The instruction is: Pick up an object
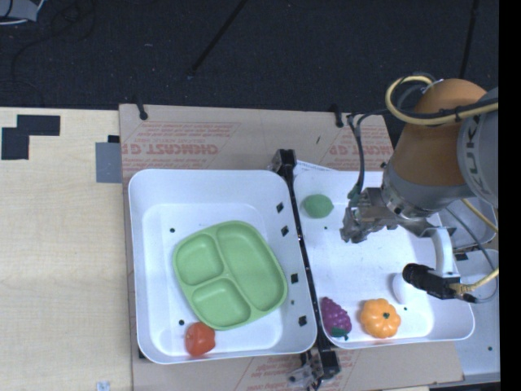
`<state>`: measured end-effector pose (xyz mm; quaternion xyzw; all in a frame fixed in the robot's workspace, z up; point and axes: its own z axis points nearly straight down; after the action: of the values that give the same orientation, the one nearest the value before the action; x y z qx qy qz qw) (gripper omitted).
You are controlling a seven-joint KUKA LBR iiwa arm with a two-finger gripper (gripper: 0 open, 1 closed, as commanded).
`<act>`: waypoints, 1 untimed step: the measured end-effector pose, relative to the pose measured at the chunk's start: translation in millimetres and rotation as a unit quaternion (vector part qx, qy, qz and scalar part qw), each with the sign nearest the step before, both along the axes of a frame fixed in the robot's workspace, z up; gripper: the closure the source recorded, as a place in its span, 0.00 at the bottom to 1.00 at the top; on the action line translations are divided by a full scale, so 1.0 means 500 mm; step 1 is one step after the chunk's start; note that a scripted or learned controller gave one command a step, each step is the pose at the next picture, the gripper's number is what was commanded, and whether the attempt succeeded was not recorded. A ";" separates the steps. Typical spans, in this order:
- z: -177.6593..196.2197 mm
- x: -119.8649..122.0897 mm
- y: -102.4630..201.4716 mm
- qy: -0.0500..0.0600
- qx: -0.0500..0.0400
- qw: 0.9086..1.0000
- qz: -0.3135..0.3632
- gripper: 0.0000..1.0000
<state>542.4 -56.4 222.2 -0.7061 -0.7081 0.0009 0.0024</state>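
Camera view: gripper (355, 228) (fingers indistinct)

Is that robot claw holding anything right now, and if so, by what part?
It cannot be told. The gripper hangs over the right white bin, apart from the round green object, and nothing is visible in it.

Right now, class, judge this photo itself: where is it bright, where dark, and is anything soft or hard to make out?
Camera view: the two white bins are brightly and evenly lit, almost washed out; the background above the bench is dark; the gripper looks soft and murky, its fingers unreadable; the green plate and orange pumpkin read crisp.
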 end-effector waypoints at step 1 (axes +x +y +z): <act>-0.013 -0.033 0.100 0.001 0.000 1.000 0.000 1.00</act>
<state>525.8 -6.6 215.7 -0.7058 -0.7084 0.0014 0.0030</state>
